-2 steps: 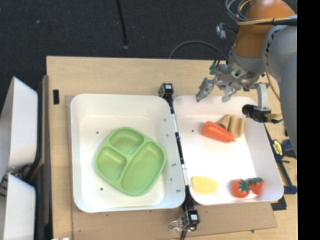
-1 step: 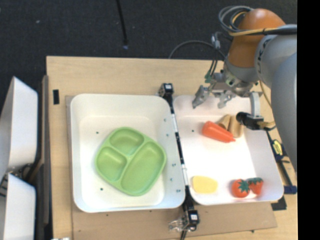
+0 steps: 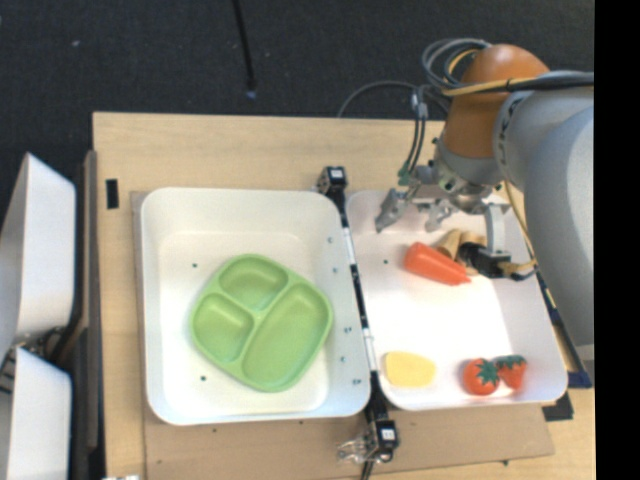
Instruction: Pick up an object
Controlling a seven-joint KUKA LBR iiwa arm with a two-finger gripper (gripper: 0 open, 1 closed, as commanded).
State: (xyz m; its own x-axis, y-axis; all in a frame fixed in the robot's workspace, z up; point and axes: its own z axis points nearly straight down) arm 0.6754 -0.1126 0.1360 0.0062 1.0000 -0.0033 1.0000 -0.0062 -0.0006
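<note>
In the right bin (image 3: 500, 313), an orange carrot (image 3: 436, 264) lies near the back. A yellow lemon-like piece (image 3: 410, 369) rests at the front left, and a red strawberry toy (image 3: 494, 374) with green leaves at the front right. My gripper (image 3: 410, 218) hangs over the bin's back left corner, just up and left of the carrot. It is open, its fingers spread with nothing between them.
The left bin (image 3: 170, 228) holds a green divided plate (image 3: 262, 321) with three compartments. The two bins meet at a rim (image 3: 352, 288) with black clips at either end. Wooden bench surface surrounds the bins.
</note>
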